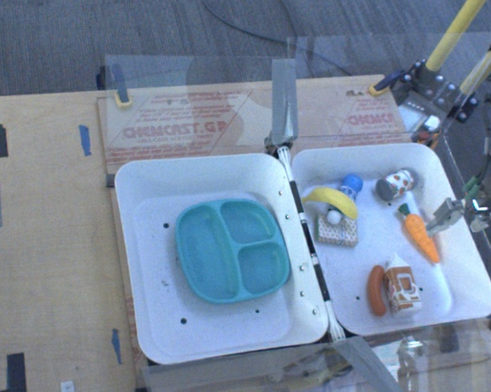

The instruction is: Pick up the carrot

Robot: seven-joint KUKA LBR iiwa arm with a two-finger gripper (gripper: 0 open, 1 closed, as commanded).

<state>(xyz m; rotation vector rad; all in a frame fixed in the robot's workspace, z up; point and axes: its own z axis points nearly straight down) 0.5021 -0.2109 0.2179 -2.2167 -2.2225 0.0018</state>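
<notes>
The carrot (419, 235) lies in the right bin (469, 300), just right of the banana (330, 199) and above the carton (402, 288). The claw (444, 215) sits at the carrot's right; its state cannot be told. Cardboard (176, 124) behind reads "CHEMCAST".

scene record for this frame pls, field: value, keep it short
target: carrot, lying in right bin, near its right side, green top toward the bin's far end
gripper: at the right bin's right edge, just beside the carrot; no object seen between its fingers
right bin contents: banana, blue item, grey can, small box, sausage, carton
left bin: holds a teal divided plate
task status: carrot not yet picked up
</notes>
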